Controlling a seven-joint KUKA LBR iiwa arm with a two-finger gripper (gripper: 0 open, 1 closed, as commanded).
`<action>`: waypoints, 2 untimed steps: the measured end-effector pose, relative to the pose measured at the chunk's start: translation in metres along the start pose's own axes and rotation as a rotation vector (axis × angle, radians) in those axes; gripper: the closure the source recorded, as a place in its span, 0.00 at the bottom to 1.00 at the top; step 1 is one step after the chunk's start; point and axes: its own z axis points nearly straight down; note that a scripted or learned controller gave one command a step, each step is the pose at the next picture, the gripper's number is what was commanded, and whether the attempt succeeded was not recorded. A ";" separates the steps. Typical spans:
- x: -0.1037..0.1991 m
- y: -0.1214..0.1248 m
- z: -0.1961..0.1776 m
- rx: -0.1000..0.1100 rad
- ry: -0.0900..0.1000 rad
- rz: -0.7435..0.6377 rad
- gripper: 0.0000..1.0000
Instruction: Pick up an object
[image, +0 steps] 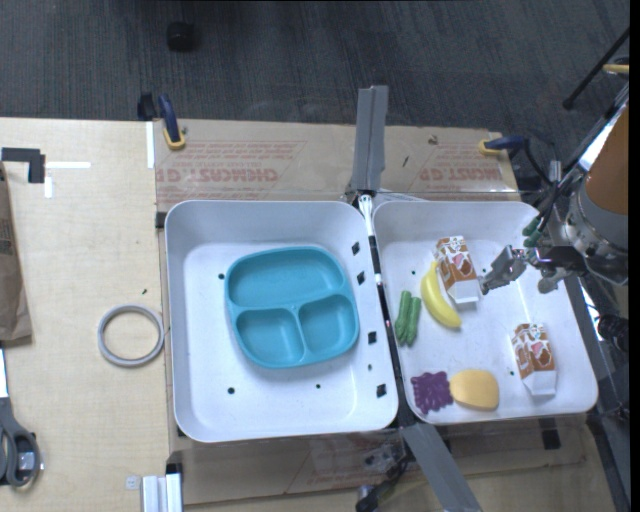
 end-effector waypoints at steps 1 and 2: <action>0.012 0.058 0.117 0.002 0.001 0.298 0.00; 0.015 0.086 0.181 0.001 0.000 0.275 0.00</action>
